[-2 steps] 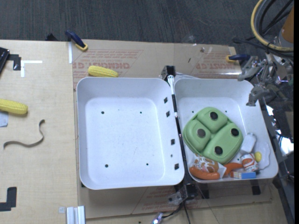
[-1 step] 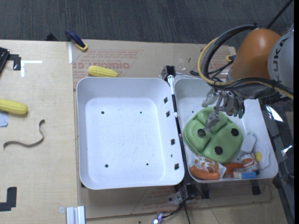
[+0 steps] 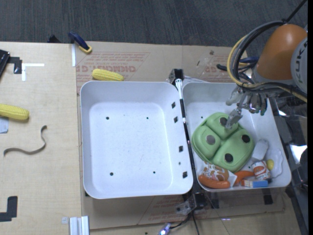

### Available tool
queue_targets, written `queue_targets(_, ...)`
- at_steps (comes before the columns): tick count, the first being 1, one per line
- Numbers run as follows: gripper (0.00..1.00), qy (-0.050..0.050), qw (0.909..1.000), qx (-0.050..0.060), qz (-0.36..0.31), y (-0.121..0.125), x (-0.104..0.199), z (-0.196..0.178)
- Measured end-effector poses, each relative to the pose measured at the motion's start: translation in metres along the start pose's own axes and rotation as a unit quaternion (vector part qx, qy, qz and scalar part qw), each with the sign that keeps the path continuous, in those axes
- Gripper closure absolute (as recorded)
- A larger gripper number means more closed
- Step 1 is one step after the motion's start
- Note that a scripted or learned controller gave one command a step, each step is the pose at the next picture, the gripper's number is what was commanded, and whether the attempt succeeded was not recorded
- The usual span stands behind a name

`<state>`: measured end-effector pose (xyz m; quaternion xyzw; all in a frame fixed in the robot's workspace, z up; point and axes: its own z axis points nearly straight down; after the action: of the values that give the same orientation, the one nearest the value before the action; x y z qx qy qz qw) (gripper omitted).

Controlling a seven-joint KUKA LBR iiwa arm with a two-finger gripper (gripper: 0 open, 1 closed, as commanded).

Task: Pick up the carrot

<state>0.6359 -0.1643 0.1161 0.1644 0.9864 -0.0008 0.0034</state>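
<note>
The carrot (image 3: 244,173), a short orange tapered piece, lies in the right bin (image 3: 195,99) near its front wall, partly tucked under a large green lobed toy (image 3: 222,143). My gripper (image 3: 234,119) hangs over the rear top of that green toy, well behind the carrot and apart from it. Nothing orange shows at the gripper's tip.
A red-orange sausage-like piece (image 3: 213,182), a white packet (image 3: 260,147) and small boxes (image 3: 257,182) crowd the right bin's front. The left bin (image 3: 88,146) stands beside it. Two corn cobs (image 3: 107,75) (image 3: 13,112) and a clamp (image 3: 79,41) lie on the bench.
</note>
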Motion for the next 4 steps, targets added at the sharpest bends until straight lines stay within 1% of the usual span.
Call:
queue_targets(1,0.00,-0.002,0.9980,0.000,-0.062,-0.050,-0.034,0.021)
queue_targets(3,0.00,-0.002,0.9980,0.000,-0.063,-0.049,-0.034,0.021)
queue_targets(4,0.00,-0.001,0.9911,-0.002,0.133,0.065,0.009,0.020)
